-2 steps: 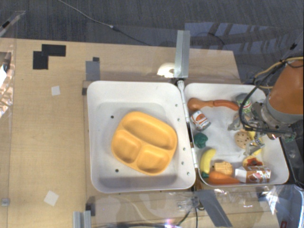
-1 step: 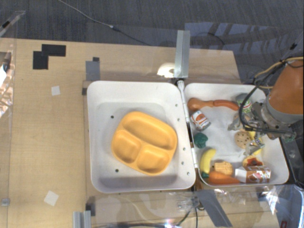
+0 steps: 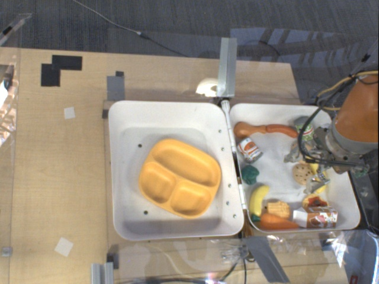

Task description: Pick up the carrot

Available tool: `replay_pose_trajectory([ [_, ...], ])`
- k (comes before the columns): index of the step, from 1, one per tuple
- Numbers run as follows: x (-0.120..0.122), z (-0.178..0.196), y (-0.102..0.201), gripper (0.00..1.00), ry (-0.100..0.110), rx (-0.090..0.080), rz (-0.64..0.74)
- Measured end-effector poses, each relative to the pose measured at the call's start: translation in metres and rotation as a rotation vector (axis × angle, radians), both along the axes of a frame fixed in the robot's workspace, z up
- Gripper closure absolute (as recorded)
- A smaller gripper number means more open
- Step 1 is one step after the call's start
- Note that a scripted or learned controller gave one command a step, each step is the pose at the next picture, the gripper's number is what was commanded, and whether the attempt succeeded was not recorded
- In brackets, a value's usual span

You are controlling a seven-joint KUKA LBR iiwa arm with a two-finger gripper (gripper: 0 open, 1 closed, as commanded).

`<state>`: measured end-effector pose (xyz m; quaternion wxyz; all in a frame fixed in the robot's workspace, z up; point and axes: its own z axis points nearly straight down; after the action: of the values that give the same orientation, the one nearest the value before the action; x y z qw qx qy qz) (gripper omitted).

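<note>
The carrot (image 3: 278,222) is a short orange piece lying flat along the front wall of the right bin (image 3: 278,158). It lies just below a small tan waffle-like block (image 3: 277,207). My gripper (image 3: 312,163) hangs under the grey wrist and orange band (image 3: 362,114) over the right half of that bin, above a round cookie (image 3: 302,173). It is up and to the right of the carrot, well apart from it. The wrist and cables hide much of the gripper.
The right bin also holds a yellow banana (image 3: 257,199), a green piece (image 3: 250,174), a small can (image 3: 250,149), a long brown-orange item (image 3: 266,130) and a red-and-white bottle (image 3: 317,218). A yellow divided plate (image 3: 179,177) sits in the left bin (image 3: 127,158).
</note>
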<state>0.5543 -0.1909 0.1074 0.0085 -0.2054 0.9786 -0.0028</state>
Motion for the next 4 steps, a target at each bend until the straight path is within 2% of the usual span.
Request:
replay_pose_trajectory([
  [4, 0.0, 0.0, 0.0, 0.0, 0.0, 0.0, 0.0],
])
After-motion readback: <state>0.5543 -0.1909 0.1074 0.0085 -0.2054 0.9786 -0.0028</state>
